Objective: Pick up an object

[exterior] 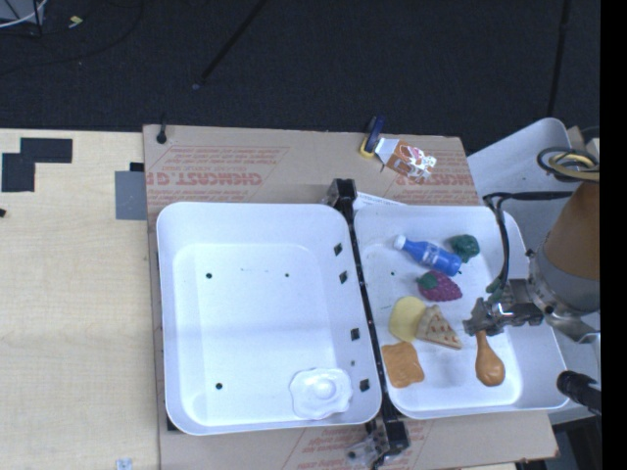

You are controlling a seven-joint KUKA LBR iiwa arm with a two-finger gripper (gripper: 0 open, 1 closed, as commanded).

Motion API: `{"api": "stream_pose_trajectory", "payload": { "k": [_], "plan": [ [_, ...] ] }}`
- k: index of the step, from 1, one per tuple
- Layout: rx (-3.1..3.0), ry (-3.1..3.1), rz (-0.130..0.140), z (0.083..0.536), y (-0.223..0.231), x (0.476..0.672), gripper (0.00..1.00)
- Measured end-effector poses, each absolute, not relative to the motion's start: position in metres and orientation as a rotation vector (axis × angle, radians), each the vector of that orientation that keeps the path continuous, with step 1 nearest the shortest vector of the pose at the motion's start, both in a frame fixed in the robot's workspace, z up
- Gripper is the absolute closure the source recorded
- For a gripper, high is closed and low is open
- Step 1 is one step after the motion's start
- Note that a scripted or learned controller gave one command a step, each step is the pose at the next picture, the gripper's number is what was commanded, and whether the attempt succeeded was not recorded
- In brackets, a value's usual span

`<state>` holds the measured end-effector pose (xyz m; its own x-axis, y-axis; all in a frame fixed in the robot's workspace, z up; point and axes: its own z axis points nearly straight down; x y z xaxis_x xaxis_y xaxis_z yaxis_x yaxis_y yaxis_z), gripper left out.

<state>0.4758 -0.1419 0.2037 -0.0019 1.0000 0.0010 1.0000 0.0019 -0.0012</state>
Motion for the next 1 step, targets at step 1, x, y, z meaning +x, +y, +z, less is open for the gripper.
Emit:
{"api": "stream_pose_trajectory", "payload": {
  "k": [1],
  "plan": [
    [-2.216,-2.224,-0.001,0.2161,-0.1046,0.476,1.0]
  ]
}}
